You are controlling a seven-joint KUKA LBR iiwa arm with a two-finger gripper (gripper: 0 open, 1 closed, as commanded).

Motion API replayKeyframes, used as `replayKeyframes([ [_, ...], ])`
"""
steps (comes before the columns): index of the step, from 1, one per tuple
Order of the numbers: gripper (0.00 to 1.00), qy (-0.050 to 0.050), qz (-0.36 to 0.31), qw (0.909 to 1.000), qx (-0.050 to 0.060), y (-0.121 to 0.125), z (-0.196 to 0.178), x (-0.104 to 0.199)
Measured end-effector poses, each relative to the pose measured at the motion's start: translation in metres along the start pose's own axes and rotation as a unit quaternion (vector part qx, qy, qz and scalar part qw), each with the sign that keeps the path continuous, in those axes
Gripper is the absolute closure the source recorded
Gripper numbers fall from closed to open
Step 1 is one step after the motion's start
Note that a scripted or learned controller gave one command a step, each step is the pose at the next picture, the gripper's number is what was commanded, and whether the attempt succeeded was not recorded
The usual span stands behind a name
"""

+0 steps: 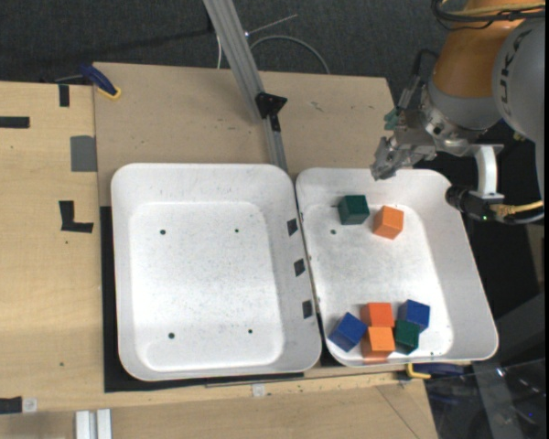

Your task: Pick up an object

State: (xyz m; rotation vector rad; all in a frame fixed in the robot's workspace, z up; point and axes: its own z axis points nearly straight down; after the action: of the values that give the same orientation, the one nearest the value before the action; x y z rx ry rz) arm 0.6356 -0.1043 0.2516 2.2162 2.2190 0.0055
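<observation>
In the right bin (457, 254), a dark green cube (352, 209) and an orange cube (388, 221) lie near the far edge. A cluster sits at the near edge: a blue cube (348, 330), two orange cubes (379, 315) (380, 340), a green cube (406, 336) and another blue cube (417, 314). My gripper (385, 165) hangs over the bin's far rim, up and to the right of the single orange cube, with nothing between its fingers as far as I can see.
The left bin (128, 245) lies beside the right one. A slanted metal pole (242, 53) rises behind the bins. Black tape marks and a blue-yellow clamp (101, 80) lie on the bench to the left.
</observation>
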Motion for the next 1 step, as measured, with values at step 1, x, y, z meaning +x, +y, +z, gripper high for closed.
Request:
replayKeyframes([
  [1, 1.0, 0.0, 0.0, 1.0, 0.004, 0.0001, 0.001, 0.0004],
])
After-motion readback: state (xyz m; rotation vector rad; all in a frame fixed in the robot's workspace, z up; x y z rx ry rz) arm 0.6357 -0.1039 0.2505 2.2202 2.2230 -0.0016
